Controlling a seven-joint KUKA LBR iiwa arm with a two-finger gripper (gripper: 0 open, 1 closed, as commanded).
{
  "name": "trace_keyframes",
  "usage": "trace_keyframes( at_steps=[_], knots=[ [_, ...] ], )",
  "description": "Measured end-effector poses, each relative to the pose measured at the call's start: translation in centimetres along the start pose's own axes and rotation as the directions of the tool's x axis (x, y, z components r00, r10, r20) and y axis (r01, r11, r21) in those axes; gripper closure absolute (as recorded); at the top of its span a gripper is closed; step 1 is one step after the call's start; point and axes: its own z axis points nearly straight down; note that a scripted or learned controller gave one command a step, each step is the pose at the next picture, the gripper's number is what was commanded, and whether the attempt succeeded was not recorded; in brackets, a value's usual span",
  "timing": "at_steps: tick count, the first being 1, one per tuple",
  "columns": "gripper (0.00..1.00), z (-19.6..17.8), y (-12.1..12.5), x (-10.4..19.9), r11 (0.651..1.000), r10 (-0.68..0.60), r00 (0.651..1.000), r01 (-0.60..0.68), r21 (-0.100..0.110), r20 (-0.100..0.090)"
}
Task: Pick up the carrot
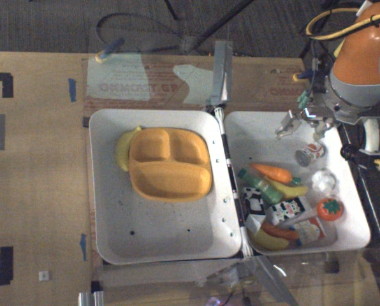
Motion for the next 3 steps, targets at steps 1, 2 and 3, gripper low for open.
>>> trace_keyframes(
  at_steps=[1, 2, 3],
  knots=[
    [1.0, -0.7, 0.1, 0.1, 1.0, -0.002, 1.0, 0.002, 0.001, 0.0],
    [0.0, -0.7, 0.1, 0.1, 1.0, -0.002, 1.0, 0.002, 0.001, 0.0],
    [0.0, 10.2, -1.9, -0.7, 0.999, -0.042, 0.999, 0.042, -0.001, 0.0]
  ],
)
